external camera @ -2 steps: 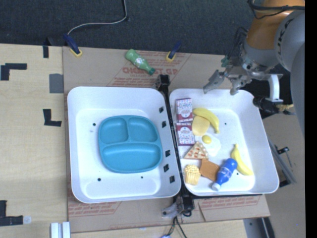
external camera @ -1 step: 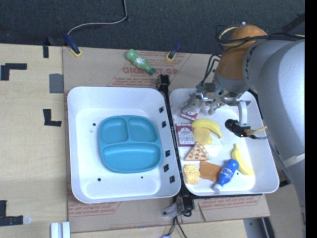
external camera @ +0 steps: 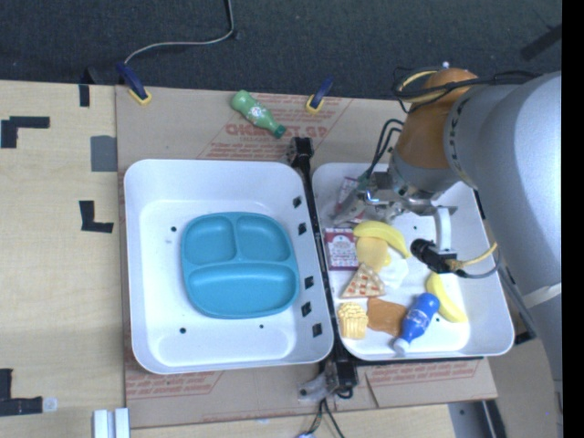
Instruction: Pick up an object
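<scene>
Several toy foods lie crowded in the right bin (external camera: 484, 336), and any one of them could be the object to pick. Nearest to me is the banana (external camera: 381, 237), just below my gripper (external camera: 360, 197). Whether I touch it I cannot tell, because my own wrist and its cables cover the spot. I also cannot tell whether my gripper is open or closed, and I see nothing held in it. Something pale and crinkled lies under me at the bin's upper left, too blurred to name.

Left of the banana is a red-and-white packet (external camera: 341, 249) against the bin's left wall. Below it are a pizza slice (external camera: 363, 284), a box of fries (external camera: 352, 319) and a brown slab (external camera: 387, 316), all packed close together. A blue bottle (external camera: 418, 318) lies tilted beside the slab, its cap end pointing to the bin's lower edge. A second yellow fruit (external camera: 447, 297) sits just right of the bottle, its upper end partly hidden by a black fitting and a yellow cable on my arm.

My grey arm (external camera: 520, 172) covers the bin's right side and is cut off by the frame.

The left bin (external camera: 146, 245) holds a blue divided plate (external camera: 240, 265). Beyond both bins, a green bottle (external camera: 257, 114) lies on the cardboard between two yellow clamps (external camera: 319, 99).
</scene>
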### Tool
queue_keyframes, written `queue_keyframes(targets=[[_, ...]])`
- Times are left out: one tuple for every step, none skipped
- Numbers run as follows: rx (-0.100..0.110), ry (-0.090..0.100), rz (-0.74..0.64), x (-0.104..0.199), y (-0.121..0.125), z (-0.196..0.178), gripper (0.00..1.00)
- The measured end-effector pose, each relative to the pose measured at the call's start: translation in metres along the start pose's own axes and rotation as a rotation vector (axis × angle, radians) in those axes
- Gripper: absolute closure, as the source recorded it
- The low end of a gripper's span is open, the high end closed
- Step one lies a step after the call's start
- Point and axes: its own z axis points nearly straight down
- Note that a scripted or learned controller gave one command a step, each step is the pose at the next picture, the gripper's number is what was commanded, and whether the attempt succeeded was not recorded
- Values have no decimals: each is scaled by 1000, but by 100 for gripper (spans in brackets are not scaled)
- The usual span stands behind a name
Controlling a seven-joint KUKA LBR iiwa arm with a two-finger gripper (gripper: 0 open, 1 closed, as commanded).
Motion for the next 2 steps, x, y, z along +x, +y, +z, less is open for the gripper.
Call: queue_keyframes(targets=[[0,1,-1,8,31,1,0],[7,3,-1,7,30,-9,100]])
